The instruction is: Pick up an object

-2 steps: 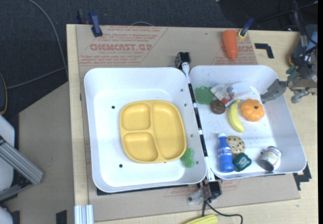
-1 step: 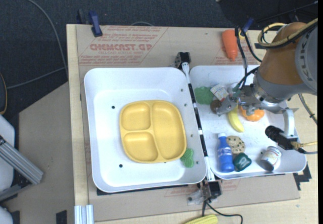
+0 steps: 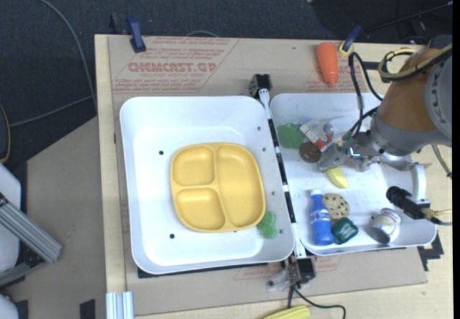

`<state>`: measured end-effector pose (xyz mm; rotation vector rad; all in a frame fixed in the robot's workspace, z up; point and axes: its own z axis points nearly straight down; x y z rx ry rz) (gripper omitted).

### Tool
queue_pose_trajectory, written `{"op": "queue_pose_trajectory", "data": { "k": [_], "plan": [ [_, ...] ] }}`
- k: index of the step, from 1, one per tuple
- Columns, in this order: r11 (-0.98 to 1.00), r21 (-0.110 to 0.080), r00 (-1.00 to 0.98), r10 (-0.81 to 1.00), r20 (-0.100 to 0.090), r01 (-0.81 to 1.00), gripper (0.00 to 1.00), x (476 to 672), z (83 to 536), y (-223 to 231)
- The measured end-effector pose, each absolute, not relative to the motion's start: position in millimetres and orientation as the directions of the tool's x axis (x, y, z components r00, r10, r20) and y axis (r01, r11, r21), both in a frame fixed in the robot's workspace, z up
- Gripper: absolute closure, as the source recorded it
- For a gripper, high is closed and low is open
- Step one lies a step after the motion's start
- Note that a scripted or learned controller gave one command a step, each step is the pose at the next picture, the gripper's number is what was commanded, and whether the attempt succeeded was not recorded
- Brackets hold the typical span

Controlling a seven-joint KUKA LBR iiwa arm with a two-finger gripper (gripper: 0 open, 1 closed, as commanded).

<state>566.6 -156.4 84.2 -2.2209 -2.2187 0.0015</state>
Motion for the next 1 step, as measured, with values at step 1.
{"op": "queue_pose_trajectory", "data": {
  "k": [1],
  "plan": [
    [-0.001,0.000,0.001,1.000,0.001,1.000,1.00,567.4,94.5,-155.9]
  ]
}}
